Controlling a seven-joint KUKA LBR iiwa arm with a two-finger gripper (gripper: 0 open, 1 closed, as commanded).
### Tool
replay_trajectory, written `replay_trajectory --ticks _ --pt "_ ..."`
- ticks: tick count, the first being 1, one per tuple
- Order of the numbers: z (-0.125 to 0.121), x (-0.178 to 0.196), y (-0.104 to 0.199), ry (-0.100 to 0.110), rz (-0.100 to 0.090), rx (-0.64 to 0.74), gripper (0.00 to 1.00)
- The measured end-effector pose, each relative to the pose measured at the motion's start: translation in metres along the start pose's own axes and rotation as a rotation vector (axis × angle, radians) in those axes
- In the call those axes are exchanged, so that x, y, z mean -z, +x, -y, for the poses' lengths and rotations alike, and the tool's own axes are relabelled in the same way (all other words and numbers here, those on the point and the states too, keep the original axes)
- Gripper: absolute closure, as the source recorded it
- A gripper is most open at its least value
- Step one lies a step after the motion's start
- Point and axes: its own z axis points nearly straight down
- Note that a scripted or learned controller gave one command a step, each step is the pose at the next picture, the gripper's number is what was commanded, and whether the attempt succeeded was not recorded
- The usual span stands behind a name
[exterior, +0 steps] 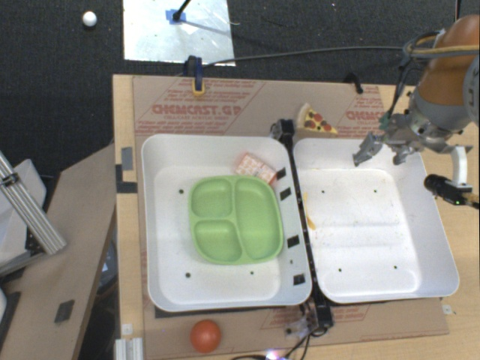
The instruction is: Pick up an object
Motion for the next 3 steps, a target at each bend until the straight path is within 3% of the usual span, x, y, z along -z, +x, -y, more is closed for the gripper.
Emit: replay_trajectory --ticks 1,3 --pt "-0.002 0.009 0.001 -0.013 0.002 0.002 0.0" --pt "0.004 -0.083 0.0 -0.011 0.002 0.001 0.0"
